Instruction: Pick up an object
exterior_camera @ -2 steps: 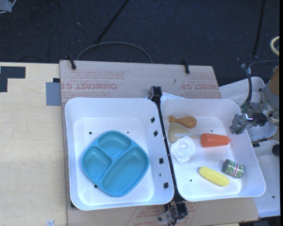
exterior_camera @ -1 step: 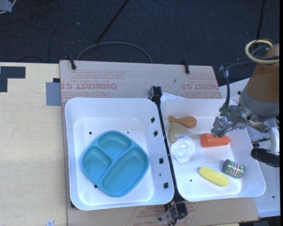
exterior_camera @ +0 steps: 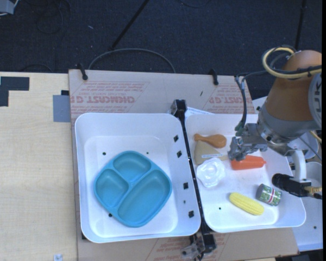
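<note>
Carrot, orange and likely a light, stiff, smooth toy, is lying in the right bin just beside my gripper, which is hovering at its left end. I am judging mid-length across its narrow width the surest hold.

Open floor between corn and chicken leg

A single fixed camera looks down at a slant from above the tabletop, far enough back to take in both white bins, the left bin and the right bin, with dark floor beyond the far edge.
</note>
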You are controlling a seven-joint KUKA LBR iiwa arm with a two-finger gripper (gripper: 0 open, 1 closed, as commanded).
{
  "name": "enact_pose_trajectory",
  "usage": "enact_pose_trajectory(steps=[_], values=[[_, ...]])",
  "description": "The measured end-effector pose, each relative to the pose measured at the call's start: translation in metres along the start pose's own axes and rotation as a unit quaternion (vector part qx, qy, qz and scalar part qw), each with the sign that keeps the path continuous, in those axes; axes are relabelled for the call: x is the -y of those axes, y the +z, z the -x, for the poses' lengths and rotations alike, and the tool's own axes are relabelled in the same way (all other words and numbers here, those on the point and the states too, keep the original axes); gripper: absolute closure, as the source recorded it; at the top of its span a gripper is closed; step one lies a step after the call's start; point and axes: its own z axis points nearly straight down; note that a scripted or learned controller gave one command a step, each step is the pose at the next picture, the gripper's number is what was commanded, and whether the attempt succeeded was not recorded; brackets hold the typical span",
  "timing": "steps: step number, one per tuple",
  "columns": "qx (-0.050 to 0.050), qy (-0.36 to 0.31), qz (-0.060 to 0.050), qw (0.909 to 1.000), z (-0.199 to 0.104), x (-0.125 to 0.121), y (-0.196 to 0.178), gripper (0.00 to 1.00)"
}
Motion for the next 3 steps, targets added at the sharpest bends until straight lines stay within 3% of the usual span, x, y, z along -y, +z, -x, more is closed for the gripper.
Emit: enact_pose_trajectory(steps=[2,3], values=[[0.001,0.0,-0.001,1.0,-0.104,0.01,0.023,1.0],[0.001,0.0,0.0,1.0,-0.155,0.008,0.012,1.0]])
